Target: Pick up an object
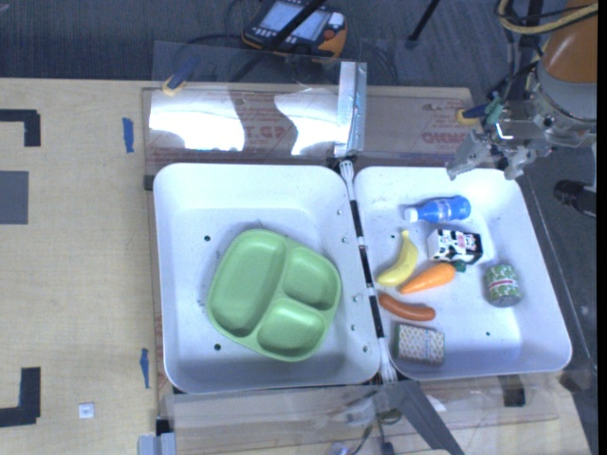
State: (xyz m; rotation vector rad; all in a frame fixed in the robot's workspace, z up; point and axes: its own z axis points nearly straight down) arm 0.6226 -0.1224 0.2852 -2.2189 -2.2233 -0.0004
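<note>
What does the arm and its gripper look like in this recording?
The arm carries an orange band over grey and silver wrist hardware, with yellow and black cables looped above it. The gripper is grey metal with thin fingers, plus a small teal and yellow fitting beside it.

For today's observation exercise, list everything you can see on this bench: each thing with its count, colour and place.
left bin: 1, white, bench left
right bin: 1, white, bench right
divided plate: 1, green, left bin
bottle: 1, blue, right bin, far side
carton: 1, black and white, below the bottle
banana: 1, yellow
carrot: 1, orange, beside the banana
sausage: 1, red-orange
can: 1, green, right side
packet: 1, patterned, near edge
handheld controller: 1, black and orange, behind the bins
end effector: 1, grey, over the right bin's far corner
</note>
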